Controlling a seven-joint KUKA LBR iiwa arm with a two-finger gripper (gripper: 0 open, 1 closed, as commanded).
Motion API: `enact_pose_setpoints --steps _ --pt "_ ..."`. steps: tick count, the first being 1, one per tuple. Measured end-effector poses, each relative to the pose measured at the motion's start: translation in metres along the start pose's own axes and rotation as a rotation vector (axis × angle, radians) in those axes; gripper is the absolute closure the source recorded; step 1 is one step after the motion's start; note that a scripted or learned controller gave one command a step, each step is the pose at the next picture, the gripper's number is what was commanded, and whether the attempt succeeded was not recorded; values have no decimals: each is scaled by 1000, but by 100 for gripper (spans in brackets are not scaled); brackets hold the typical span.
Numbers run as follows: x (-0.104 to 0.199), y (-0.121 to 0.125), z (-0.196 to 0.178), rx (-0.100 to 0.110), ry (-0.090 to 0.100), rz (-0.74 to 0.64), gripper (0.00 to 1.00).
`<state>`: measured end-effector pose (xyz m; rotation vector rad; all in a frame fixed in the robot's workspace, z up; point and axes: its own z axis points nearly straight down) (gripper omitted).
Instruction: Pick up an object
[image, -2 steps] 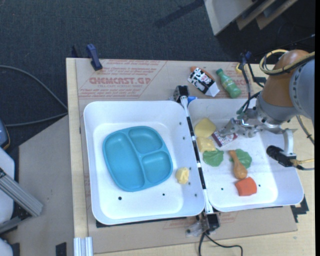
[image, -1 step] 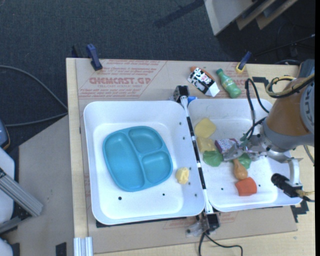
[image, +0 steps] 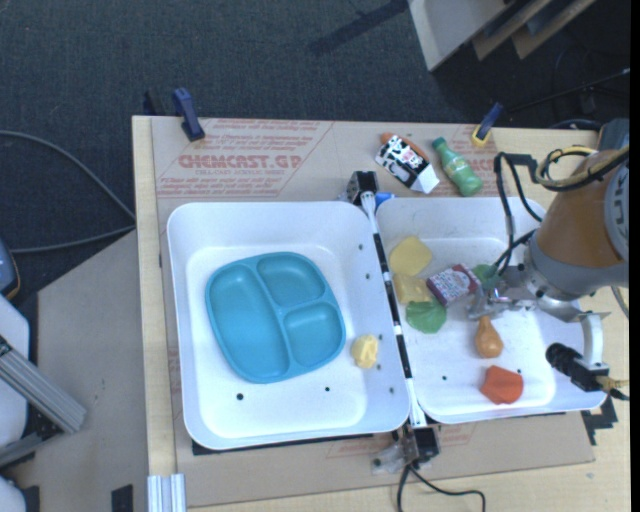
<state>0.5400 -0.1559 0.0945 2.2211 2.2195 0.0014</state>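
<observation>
Pale wooden worktop (image: 250, 165), two shallow white bins. My end effector (image: 490, 303) low over small orange pear-shaped toy (image: 488, 339); finger state unclear. Probably nothing lifted yet.

The bench (image: 250, 165) bears two white bins (image: 190, 300), a green bottle (image: 457, 167) and a black-and-white carton (image: 406, 163).

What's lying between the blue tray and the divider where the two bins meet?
In the camera view, one small yellow piece lies on the left bin's floor between the blue tray and the divider, apart from the tray.
</observation>
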Motion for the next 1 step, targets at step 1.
enact_pose_setpoints --steps 1 --pt "90 20 -90 1 1 -2 100"
